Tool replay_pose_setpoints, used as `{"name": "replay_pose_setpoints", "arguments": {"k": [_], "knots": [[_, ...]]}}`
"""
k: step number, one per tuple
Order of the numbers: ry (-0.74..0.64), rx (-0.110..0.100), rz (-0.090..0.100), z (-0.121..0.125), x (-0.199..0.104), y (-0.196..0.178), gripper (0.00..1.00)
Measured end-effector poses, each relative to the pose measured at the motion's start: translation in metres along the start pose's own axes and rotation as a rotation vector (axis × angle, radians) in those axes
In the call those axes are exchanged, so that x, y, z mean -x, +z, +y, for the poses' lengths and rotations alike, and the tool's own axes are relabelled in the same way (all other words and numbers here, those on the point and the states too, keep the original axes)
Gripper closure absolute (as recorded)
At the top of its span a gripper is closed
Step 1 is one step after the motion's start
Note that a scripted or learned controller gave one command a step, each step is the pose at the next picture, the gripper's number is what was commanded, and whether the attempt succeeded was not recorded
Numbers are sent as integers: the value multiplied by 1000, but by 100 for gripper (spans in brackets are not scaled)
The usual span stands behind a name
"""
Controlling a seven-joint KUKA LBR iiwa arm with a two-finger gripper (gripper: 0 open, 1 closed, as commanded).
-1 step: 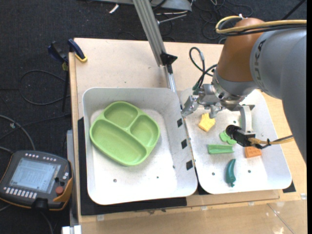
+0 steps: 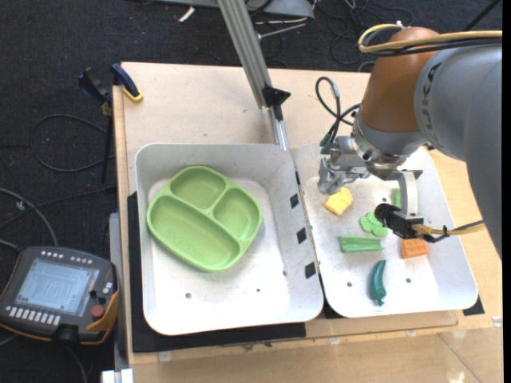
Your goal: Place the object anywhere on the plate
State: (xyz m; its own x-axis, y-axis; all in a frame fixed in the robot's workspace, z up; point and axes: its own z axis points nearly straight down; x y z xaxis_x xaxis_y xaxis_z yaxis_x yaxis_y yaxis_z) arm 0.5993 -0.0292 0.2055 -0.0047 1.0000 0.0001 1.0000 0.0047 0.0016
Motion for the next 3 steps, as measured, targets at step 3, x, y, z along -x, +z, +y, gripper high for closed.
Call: {"name": "replay_pose_setpoints", "arguments": {"k": [3], "knots": [[-2,-8,1,-44,-97,-2,100]]}}
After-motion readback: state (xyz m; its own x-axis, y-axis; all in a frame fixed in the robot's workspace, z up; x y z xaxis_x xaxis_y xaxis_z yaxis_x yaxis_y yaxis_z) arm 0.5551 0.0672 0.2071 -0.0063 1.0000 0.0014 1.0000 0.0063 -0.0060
